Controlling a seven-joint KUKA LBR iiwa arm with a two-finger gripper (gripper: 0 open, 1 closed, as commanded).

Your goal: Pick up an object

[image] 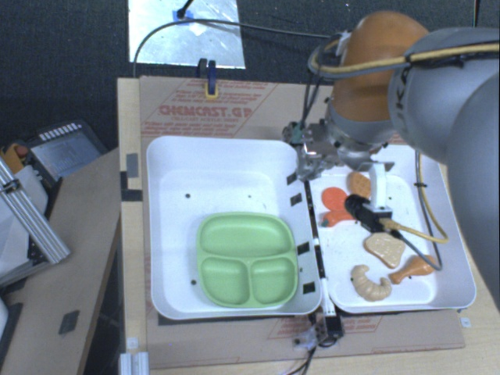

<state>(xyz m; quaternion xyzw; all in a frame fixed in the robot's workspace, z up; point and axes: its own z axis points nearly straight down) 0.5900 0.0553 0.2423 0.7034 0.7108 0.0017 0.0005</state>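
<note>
Several toy foods lie in the right bin (457,276): an orange-red piece (334,200), a tan round piece (359,183), a bread slice (384,248), a drumstick (411,269) and a curled pale pastry (373,283). My gripper (334,164) hangs under the orange wrist over the far left part of this bin, just above and beyond the orange-red piece. The wrist hides its lower end. Nothing is seen held.
In the left bin (168,178) lies a green divided plate (247,258) toward the front. The ridge where the two bins meet (312,233) runs just left of the gripper. The grey arm covers the right bin's far right corner.
</note>
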